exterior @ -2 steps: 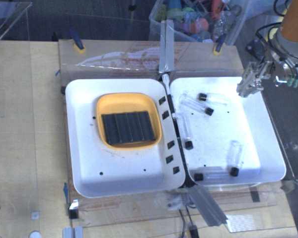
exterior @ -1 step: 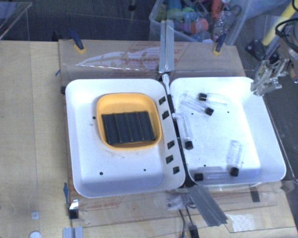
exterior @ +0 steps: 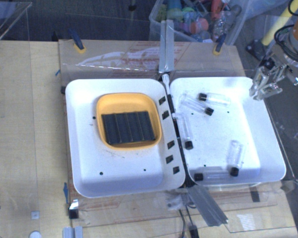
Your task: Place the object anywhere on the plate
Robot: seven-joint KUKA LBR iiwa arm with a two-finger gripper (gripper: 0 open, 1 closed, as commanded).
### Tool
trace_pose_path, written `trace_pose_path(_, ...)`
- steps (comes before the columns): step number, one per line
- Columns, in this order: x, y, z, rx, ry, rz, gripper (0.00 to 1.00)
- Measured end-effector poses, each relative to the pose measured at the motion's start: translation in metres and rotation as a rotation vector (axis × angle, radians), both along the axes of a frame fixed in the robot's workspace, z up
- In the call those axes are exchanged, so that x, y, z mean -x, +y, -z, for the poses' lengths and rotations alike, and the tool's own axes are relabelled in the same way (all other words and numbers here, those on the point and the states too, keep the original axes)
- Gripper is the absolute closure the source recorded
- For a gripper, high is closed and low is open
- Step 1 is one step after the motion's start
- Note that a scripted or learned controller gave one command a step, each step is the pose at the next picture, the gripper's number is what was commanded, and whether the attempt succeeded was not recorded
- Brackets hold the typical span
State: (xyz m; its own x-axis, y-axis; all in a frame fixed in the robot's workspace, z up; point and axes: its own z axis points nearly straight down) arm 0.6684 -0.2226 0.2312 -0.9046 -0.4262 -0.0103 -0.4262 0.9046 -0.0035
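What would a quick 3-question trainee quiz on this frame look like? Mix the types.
1. True or false: a clear vial already lies on the yellow plate.
2. The gripper is above: A) the left bin B) the right bin's far right corner C) the plate.
3. What dark item lies on the plate?

Key: 1 false; 2 B; 3 a black ribbed block.
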Motion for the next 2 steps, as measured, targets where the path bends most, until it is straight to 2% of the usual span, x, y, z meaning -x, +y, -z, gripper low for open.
trace_pose_path(1,-0.001,0.001,-0.017,0.002,-0.001,-0.235,1.00)
trace_pose_path(2,0.003,0.001,-0.006,0.001,0.004,-0.501,1.00)
